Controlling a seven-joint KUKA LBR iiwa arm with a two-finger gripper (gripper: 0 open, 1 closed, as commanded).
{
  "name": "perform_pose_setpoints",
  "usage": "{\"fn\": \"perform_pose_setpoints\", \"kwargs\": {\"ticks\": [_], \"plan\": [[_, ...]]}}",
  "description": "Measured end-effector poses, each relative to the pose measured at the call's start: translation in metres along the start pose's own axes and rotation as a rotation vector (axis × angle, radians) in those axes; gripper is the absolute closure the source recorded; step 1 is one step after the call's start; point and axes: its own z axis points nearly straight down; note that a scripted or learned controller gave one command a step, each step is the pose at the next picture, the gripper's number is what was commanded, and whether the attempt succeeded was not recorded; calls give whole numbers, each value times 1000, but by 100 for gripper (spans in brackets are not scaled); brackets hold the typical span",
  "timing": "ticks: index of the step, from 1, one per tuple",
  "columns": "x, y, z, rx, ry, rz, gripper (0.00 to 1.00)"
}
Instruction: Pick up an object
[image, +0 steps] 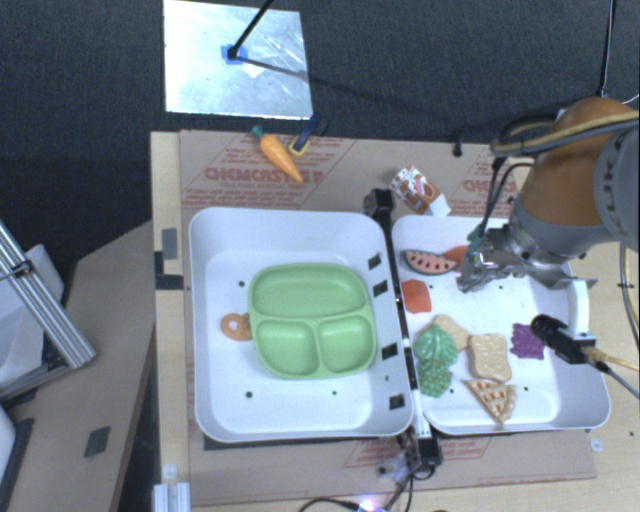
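Camera view gives me the gripper (478, 270) low over the upper part of the right bin (570, 400), with the arm (565, 190) coming in from the view's right side. Whether the gripper is released, clenched or grasping something I cannot tell from this angle. I count eight objects to pick in this bin, all lying on its floor. The closest one is one watermelon slice (430, 263), just beside the gripper toward the view's left; I cannot say if they touch. Below the gripper and a little to the left lies one red piece (416, 297). Further below the gripper is a group close together: one pale piece (452, 326), two green leafy pieces (435, 346) one under the other, one cracker (489, 356) and one triangular wedge (493, 399), which is the farthest from the gripper. One purple piece (526, 341) lies below the gripper toward the right, apart from the group. Well to the left of the gripper is the left bin (300, 235), which holds one green plate (310, 318) with three compartments and one pretzel (236, 327) touching the plate's far edge. Outside the bins, above the gripper in the view, there is one small packet (418, 189) near it and one carrot (279, 157) well apart to the left. One silver sheet (238, 60) lies beyond the carrot.
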Motion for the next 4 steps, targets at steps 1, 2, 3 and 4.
{"fn": "perform_pose_setpoints", "kwargs": {"ticks": [1, 2, 3, 4], "plan": [[0, 1, -18, 4, 0, 1, 100], [22, 2, -7, 6, 1, -1, 100], [24, -3, -23, 5, 1, -1, 100], [27, 11, -22, 4, 1, -1, 100]]}}
